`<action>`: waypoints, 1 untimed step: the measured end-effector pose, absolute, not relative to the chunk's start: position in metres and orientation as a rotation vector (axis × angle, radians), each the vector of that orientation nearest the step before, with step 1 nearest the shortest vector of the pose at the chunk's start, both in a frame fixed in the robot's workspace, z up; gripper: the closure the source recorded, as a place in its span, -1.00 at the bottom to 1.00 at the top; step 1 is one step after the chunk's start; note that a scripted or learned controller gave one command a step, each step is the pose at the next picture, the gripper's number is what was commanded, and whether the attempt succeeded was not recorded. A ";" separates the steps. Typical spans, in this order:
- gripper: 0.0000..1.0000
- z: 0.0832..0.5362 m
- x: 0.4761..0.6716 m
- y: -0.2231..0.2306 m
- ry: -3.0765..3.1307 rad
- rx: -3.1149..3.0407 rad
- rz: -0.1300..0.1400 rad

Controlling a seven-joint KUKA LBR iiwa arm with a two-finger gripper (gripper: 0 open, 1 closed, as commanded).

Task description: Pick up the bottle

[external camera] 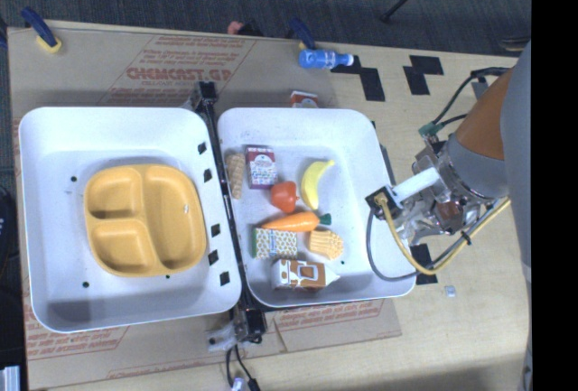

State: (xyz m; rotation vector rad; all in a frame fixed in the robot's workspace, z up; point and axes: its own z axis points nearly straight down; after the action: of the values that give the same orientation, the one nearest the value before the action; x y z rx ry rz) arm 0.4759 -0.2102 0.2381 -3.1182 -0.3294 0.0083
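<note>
We see bottle (pixel 323 60) lying on its side on tabletop (pixel 470 326), outside right bin (pixel 361 129), just beyond its far rim. Small, blue, clear plastic; we judge it light, fairly stiff, smooth, prone to rolling. We would take it across body middle, squeezing perpendicular to long axis. Gripper (pixel 432 219) hangs beside right bin's right rim, well apart from bottle; fingers' state we cannot tell.

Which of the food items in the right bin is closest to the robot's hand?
The banana, the curved yellow piece at the pile's right edge. It lies nearer the hand than the tomato, carrot or boxes to its left.
</note>
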 end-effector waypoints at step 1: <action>1.00 0.240 0.476 -0.210 -0.328 -3.120 0.005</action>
State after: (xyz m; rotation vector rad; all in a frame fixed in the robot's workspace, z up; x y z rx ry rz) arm 0.4761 -0.2105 0.2400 -3.1201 -0.3277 0.0051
